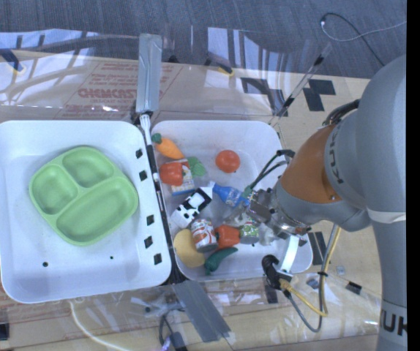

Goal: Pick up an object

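Camera view from above: the gripper (257, 221) is lowered into the right bin (257, 134), among clutter near a red pepper toy (227, 235) and a small can (203, 234). Whether its fingers are open or closed cannot be told, nor whether they hold anything. The pepper toy, probably light, smooth and rigid, lies just beside them; its rounded middle looks the best place to grip.

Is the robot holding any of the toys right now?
I can't tell. The tool is low in the right bin, among the toys, and the arm hides its tip.
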Robot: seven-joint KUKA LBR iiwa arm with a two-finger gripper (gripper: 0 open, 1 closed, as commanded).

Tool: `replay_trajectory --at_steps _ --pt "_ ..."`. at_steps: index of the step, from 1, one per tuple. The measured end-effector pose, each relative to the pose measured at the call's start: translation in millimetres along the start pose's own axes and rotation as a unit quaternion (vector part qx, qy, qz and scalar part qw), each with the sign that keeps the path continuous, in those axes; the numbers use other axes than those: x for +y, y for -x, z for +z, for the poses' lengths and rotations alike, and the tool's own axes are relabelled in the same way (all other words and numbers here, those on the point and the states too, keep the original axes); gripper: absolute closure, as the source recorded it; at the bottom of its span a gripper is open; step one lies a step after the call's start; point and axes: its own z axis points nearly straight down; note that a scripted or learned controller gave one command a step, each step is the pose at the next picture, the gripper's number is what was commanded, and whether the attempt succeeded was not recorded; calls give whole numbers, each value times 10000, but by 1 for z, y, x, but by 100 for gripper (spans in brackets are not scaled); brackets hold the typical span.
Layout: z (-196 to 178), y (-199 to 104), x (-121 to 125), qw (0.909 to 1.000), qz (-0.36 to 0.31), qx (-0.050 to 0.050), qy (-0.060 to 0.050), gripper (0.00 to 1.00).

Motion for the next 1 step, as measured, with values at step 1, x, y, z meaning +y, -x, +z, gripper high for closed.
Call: replay_trajectory --at_steps 1 --pt "-111 15 -4 9935 -1134 -3 13 0"
